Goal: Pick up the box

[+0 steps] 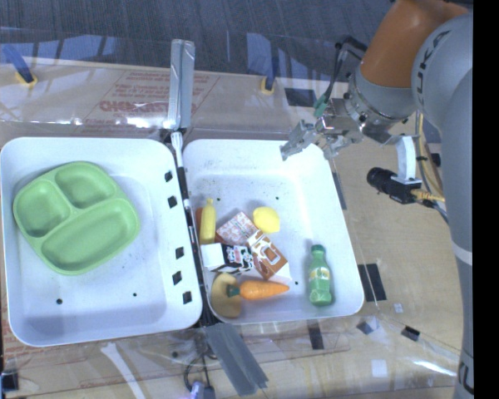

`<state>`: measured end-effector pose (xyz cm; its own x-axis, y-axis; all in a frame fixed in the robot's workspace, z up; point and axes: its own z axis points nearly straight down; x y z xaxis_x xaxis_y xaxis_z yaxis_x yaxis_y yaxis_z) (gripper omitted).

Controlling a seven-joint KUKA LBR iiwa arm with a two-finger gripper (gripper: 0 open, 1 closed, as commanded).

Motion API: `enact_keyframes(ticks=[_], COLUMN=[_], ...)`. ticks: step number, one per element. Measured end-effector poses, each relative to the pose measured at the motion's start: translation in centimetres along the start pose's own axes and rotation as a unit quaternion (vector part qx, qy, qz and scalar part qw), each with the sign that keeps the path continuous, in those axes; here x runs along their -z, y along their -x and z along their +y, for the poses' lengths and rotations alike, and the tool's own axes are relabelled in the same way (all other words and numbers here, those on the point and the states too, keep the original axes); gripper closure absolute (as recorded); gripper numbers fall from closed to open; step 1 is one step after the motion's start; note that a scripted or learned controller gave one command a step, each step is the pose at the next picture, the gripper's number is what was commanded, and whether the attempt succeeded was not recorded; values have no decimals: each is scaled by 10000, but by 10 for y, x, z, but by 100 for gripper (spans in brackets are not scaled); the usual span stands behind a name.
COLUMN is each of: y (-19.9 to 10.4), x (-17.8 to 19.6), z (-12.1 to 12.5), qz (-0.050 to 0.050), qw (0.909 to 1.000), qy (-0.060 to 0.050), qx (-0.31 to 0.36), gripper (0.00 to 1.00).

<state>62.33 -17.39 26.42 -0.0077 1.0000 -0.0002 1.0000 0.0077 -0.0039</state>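
Observation:
The box (264, 258), a small brown and white carton, lies tilted in the middle of the right bin (341, 223). It is wedged among other items, with a carrot just in front of it. My gripper (313, 143) hangs over the far right corner of that bin, well behind the box and apart from it. Its fingers look open, and nothing sits between them.
Around the box lie a reddish packet (235, 225), a lemon (266, 219), a yellow bottle (207, 221), an orange carrot (263, 289), a yellowish-brown fruit (222, 296) and a green bottle (318, 276). The left bin (17, 314) holds a green divided plate (75, 216).

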Motion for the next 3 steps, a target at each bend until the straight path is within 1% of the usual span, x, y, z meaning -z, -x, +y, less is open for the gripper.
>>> enact_keyframes(ticks=[1, 2, 3], y=[-5, -79, -1], x=[29, -137, -172], z=[5, 17, -24], qz=[-3, 2, -3], qw=[9994, 9883, 9879], qy=[16, 0, 12], qx=[358, 1527, 1549], gripper=[0, 0, 0])
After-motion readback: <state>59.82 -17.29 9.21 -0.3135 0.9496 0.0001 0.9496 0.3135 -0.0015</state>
